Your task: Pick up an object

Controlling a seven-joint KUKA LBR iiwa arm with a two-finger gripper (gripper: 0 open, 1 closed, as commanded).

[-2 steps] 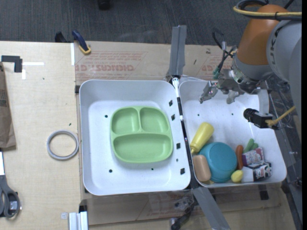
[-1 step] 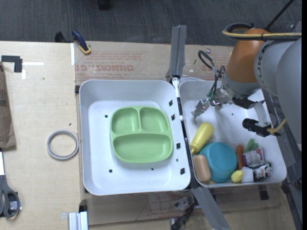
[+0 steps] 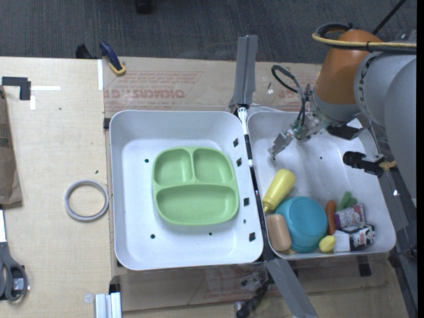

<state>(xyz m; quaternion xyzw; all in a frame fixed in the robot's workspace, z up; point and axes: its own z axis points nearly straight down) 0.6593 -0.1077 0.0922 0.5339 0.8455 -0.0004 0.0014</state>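
The grey arm with its orange band reaches in from the right and hangs its two-finger gripper [image 3: 281, 144] over the far, bare part of the right-hand shallow white bin [image 3: 318, 161]; the thin metal fingers [image 3: 273, 150] stand slightly spread with nothing between them, so they are released and grasp nothing. All the loose things lie nearer the camera than the fingers, in the near half of the same bin. Closest to the fingers, just below them, is a yellow plastic bottle-shaped toy [image 3: 278, 189], tilted with its narrow end up. Below that sits a round blue plastic bowl [image 3: 305, 222], upside down, with a tan oblong bread-like toy [image 3: 279, 232] touching its left side and a small yellow lemon-shaped toy [image 3: 327, 244] at its lower right. Further right of the bowl lie an orange carrot-like stick [image 3: 330, 214] with a green piece [image 3: 346, 199] beside it, and two small printed cartons [image 3: 352, 227] near the bin's corner. Well to the left of the fingers, across the divider, the left-hand white bin [image 3: 129, 197] holds a light green plastic plate with three compartments [image 3: 195, 185]. Farther left on the wooden table [image 3: 53, 151] lies a grey ring [image 3: 87, 199].
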